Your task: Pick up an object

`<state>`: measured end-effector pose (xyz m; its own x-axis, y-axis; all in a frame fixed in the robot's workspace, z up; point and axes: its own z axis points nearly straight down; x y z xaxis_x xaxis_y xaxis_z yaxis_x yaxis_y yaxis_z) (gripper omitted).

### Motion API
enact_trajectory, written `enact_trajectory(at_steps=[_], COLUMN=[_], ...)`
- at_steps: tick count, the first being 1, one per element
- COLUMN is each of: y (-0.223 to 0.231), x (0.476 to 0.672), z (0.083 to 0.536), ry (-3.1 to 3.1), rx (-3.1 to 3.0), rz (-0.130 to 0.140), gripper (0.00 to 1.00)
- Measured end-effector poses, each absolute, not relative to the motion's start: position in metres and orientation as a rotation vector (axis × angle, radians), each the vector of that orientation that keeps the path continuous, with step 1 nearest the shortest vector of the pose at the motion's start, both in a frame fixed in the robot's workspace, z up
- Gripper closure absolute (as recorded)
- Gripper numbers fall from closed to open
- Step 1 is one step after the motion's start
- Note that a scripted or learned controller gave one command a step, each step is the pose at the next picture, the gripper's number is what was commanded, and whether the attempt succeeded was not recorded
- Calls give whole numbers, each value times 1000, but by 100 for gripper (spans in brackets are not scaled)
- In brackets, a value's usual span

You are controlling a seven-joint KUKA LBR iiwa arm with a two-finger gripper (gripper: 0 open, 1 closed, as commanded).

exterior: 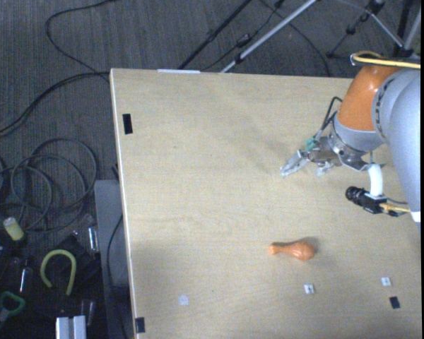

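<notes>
Gripper hangs over the tan counter, upper right area, arm reaching in from the right with the orange band above the wrist. The fingers point left toward mid-counter. Too small and blurred to say whether they're spread or pinched, so can't tell; nothing visible between them.

Target candidate: the one orange object, pear- or gourd-shaped, lying on its side, narrow end pointing left, bulb end right. It sits lower on the counter, well apart from the gripper and roughly below it in the camera view.

My read: approach step, no grasp yet. Next move calls for a translation toward the object, the wrist aligned so the fingers straddle the narrow axis, then a descent. The rounded shape could roll or squirt out if the grip lands off-centre.
</notes>
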<state>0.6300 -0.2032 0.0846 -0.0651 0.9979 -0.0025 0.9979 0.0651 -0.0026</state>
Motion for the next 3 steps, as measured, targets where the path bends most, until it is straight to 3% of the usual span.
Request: enact_trajectory(at_steps=[1, 2, 3], y=[-138, -99, -166], x=[648, 668, 651], z=[84, 84, 210], ry=[2461, 2511, 2161], rx=[1953, 1886, 2279], rz=[-3, -4, -6], gripper=[0, 0, 0])
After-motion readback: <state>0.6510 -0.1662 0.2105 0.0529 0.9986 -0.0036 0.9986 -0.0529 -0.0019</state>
